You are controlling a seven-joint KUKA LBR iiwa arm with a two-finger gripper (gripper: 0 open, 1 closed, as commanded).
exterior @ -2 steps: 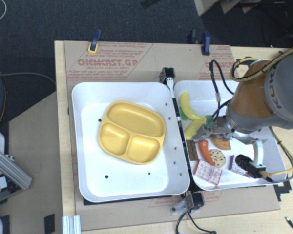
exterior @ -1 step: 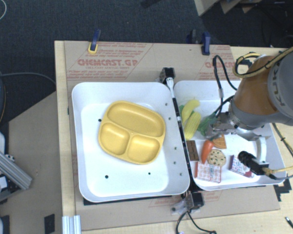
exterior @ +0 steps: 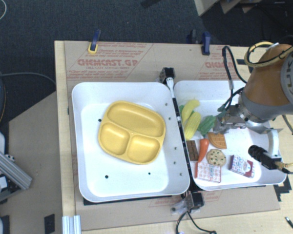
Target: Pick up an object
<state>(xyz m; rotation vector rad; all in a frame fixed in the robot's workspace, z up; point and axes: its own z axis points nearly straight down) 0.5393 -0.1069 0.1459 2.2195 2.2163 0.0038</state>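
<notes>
- My bench [exterior: 136,57] is a pale board with red lettering printed along its far side, standing over dark carpet.
- A yellow clamp [exterior: 93,45] and a blue clamp [exterior: 205,43] grip its far edge.
- Two shallow white bins lie directly on it, side by side and touching along their inner edges.
- The left bin [exterior: 88,130] sits toward the middle of the board.
- The right bin [exterior: 263,177] lies just beside it, under my arm.
</notes>
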